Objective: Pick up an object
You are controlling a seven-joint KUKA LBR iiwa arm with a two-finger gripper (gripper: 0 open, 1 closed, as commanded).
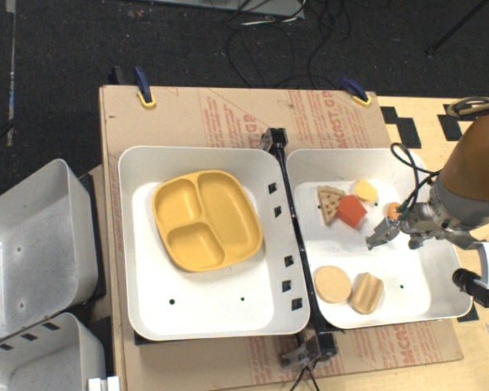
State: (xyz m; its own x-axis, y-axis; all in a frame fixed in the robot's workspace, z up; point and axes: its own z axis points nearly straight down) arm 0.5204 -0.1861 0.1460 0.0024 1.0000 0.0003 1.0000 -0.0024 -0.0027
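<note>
The right bin (440,300) holds several food toys. A tan wedge (330,204) leans against a red block (352,211), with a yellow piece (366,191) behind them. A small orange piece (393,210) lies just above my gripper (385,235). A round tan disc (333,283) and a bread roll (366,292) lie near the front. My gripper hangs low over the bin's middle, right of the red block, and nothing is visibly held.
The left bin (220,312) carries a yellow divided plate (206,218). A black divider (289,235) runs between the bins. The grey arm (469,177) enters from the right, over the right bin's edge. Grey tubs (33,243) stand off the bench's left side.
</note>
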